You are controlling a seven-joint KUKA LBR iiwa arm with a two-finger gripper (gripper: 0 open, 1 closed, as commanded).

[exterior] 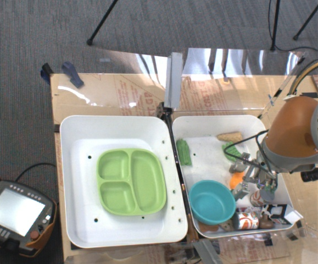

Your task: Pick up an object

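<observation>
My gripper [257, 190] hangs low over the right side of the right bin [202, 126], below the orange band of the arm. Its two fingers stand apart and open, with nothing visible between them. An orange object [236, 180] lies just left of the fingers, partly covered by them. A teal bowl [212, 201] sits at the bin's front left. A red and white can [247, 220] lies at the front edge, below the gripper. Further back are a tan piece [229, 137], a green piece [233, 149] and a green oblong [184, 152].
The left bin [76, 131] holds a light green divided plate [131, 181]. Small dark and white items [274, 212] crowd the right bin's front right corner. A handheld control pendant [13, 216] lies on the floor at the lower left. Tripod legs stand behind the bench.
</observation>
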